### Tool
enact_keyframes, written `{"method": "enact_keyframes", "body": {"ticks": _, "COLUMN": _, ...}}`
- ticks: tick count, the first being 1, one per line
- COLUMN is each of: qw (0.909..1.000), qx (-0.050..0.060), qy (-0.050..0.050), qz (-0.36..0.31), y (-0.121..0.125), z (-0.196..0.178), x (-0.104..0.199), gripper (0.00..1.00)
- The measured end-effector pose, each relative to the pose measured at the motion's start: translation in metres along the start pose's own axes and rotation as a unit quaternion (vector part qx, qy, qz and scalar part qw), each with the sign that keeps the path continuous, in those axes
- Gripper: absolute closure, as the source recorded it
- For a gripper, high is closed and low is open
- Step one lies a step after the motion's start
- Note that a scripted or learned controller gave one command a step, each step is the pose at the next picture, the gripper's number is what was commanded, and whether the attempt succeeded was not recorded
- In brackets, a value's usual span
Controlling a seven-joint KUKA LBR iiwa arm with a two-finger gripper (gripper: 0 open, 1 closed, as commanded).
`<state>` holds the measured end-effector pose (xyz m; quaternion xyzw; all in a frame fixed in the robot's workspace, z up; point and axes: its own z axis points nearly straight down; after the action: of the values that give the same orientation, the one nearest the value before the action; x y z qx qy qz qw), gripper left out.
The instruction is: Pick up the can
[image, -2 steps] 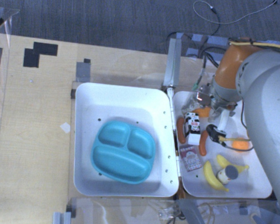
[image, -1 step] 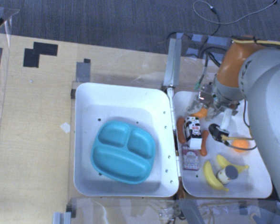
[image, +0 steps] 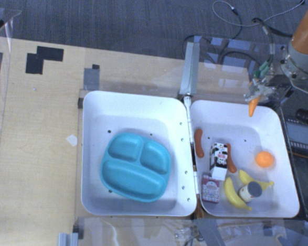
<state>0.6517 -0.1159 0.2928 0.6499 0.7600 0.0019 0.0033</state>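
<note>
while the pincer (image: 254, 102) hangs clamped on a carrot (image: 253, 107) above the right bin's (image: 280, 123) far rim, the can (image: 253, 191) lies untouched between bananas (image: 234, 193), so the pick calls for dropping that carrot first.

Can (image: 254, 190) hemmed by bananas (image: 235, 194), probably touching; open bin floor (image: 247, 139) above.

Far to my left lies the pale wooden bench (image: 32, 137) with black tape marks (image: 43, 58). Behind it, grey carpet floor (image: 109, 14) and thin cables (image: 230, 12).
</note>
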Motion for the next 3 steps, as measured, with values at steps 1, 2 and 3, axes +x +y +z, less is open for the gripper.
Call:
{"method": "enact_keyframes", "body": {"ticks": 1, "qw": 1.0, "qx": -0.001, "qy": 0.0, "qz": 0.005, "y": 0.008, "z": -0.145, "x": -0.002, "gripper": 1.0}}
{"method": "enact_keyframes", "body": {"ticks": 2, "qw": 0.9994, "qx": 0.001, "qy": 0.001, "qz": 0.034, "y": 0.028, "z": -0.11, "x": 0.059, "gripper": 1.0}}
{"method": "enact_keyframes", "body": {"ticks": 3, "qw": 0.9986, "qx": 0.002, "qy": 0.001, "qz": 0.053, "y": 0.036, "z": -0.059, "x": 0.113, "gripper": 1.0}}
